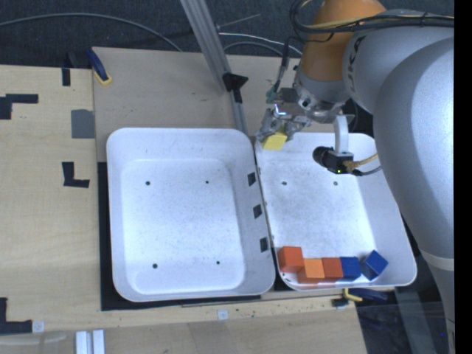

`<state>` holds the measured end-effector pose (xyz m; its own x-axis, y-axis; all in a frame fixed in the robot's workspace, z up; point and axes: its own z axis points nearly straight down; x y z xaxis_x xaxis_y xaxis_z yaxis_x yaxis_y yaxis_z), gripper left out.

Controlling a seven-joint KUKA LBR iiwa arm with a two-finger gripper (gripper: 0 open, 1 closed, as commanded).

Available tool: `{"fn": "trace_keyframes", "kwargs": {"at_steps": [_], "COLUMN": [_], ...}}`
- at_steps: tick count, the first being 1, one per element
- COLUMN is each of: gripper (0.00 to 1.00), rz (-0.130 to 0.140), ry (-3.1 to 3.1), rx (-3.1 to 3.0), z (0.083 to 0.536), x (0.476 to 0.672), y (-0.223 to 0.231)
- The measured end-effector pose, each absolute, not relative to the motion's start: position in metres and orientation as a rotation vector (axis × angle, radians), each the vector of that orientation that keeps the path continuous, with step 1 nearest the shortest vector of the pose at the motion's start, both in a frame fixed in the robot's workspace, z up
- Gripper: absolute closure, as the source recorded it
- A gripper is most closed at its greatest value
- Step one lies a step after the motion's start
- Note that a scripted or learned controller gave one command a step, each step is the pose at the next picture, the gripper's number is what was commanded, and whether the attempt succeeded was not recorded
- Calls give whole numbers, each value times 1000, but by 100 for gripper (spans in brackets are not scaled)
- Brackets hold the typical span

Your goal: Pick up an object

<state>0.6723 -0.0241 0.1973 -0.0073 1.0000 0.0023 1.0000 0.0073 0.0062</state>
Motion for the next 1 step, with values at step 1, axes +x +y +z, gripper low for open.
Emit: {"fn": "trace_keyframes", "kwargs": {"at_steps": [1], "gripper": [100], "rz": [-2], "ry": [2235], "rx": [2215], "z": [191], "x": [616], "y": [64]}}
